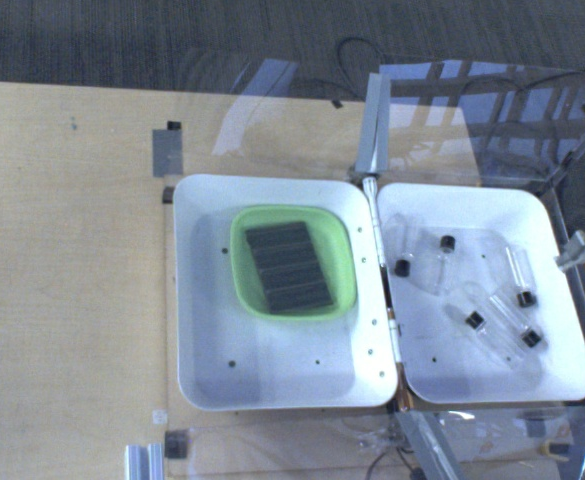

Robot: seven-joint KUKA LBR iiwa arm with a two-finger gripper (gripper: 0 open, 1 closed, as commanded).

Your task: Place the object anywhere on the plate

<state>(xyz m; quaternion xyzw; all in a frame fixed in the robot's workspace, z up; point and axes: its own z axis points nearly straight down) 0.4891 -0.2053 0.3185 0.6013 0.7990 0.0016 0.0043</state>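
Pincer [584,251] — right of vials [477,288]

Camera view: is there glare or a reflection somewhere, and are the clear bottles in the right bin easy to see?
In the camera view, pale striped reflections lie across the bench above the right bin; the clear bottles almost vanish against its white floor, and mainly their black caps stand out; the green plate in the left bin is sharp, with a soft shadow beside it.

Dark block [288,266] covers most of plate [344,268] (green rim free).
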